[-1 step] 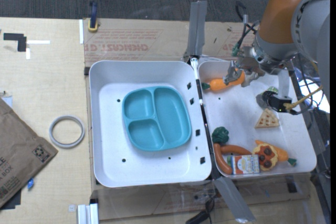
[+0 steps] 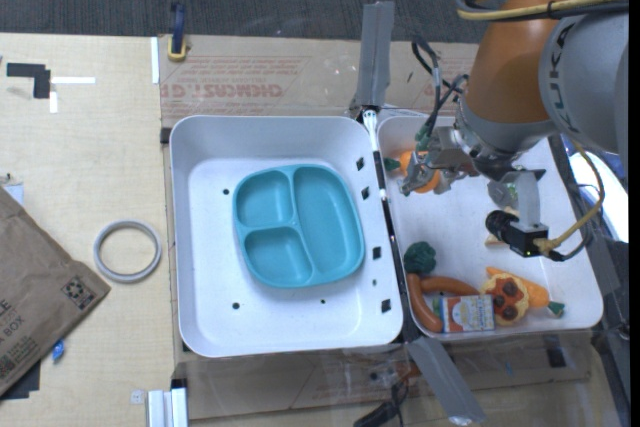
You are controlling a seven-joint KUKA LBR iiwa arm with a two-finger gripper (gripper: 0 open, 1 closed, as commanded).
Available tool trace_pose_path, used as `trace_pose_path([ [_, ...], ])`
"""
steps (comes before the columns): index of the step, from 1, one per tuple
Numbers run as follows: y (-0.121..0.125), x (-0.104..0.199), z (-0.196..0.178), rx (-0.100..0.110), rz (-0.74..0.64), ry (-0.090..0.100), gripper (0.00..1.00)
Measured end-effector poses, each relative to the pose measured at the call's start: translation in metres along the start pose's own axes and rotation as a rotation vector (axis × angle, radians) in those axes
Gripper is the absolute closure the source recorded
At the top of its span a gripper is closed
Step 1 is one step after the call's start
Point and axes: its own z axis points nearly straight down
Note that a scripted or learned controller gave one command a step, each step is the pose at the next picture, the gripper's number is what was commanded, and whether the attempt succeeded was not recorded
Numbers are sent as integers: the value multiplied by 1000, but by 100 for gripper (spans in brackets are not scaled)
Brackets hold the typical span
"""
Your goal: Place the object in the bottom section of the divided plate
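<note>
A teal divided plate (image 2: 298, 225) with three compartments lies in the left white bin (image 2: 200, 215); nothing is on it. My gripper (image 2: 424, 167) is low in the upper left corner of the right bin (image 2: 590, 290), right over a small orange object (image 2: 428, 179) that it partly hides. The gripper's body and cables block the contact, so I cannot tell whether the object is held. The grey arm with its orange band (image 2: 515, 65) reaches in from the upper right.
Along the right bin's front lie a green broccoli piece (image 2: 418, 257), a hot dog (image 2: 440, 293), a small juice carton (image 2: 468, 314) and a pizza slice (image 2: 517, 293). A tan piece (image 2: 497, 235) lies near the arm. A grey tape ring (image 2: 127, 248) and a cardboard box (image 2: 35, 300) sit on the bench at left.
</note>
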Motion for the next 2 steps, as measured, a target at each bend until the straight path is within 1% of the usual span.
trace_pose_path([
  [1,-23,64,0,0,-140,0,100],
  [2,-23,64,0,0,-140,-1,0],
])
